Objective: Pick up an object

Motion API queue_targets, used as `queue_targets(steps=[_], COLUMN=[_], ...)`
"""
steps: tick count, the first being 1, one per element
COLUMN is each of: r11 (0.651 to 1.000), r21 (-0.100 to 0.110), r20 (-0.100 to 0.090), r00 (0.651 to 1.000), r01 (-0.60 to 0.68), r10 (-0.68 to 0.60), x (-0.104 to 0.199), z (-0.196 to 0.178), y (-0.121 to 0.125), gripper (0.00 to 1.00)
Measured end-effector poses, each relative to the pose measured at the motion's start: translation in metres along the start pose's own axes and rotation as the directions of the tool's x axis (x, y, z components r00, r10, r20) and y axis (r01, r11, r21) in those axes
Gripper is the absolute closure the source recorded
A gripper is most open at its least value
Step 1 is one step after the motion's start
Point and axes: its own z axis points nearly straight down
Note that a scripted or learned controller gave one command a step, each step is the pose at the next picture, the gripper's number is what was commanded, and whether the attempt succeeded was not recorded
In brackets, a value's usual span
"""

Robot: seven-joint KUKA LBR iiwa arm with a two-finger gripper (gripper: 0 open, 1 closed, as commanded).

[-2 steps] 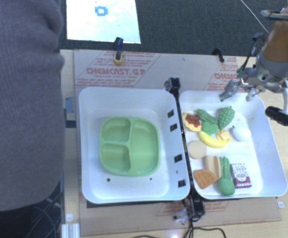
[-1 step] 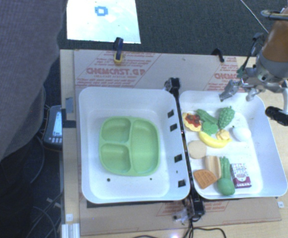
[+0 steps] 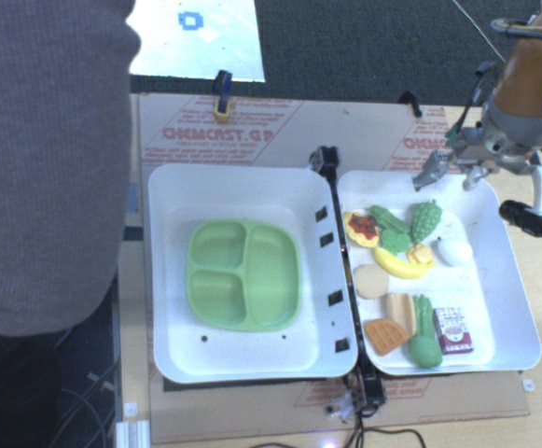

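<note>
The right white bin (image 3: 508, 278) holds several toy foods: a pizza slice (image 3: 360, 228), a bumpy green fruit (image 3: 425, 218), a yellow banana (image 3: 403, 264), a white egg (image 3: 454, 250), a round tan cookie (image 3: 370, 281), an orange cracker (image 3: 385, 336), a green cucumber (image 3: 424, 339) and a red carton (image 3: 452, 329). My gripper (image 3: 450, 175) hangs over the bin's far edge, above and behind the green fruit. Its fingers are spread open with nothing between them.
The left white bin (image 3: 173, 343) carries a green divided plate (image 3: 244, 275). A black hinge strip (image 3: 338, 250) runs between the bins. A grey knitted sleeve (image 3: 47, 138) covers the view's left side. A blue and yellow clamp (image 3: 222, 96) stands behind the bins.
</note>
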Motion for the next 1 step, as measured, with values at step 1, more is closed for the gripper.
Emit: queue_targets(steps=[1], r11=[1.0], r21=[0.001], r20=[0.001], r00=[1.0], r01=[-0.008], r10=[0.008], x=[-0.0452], z=[-0.04], y=[-0.072], gripper=[0.0])
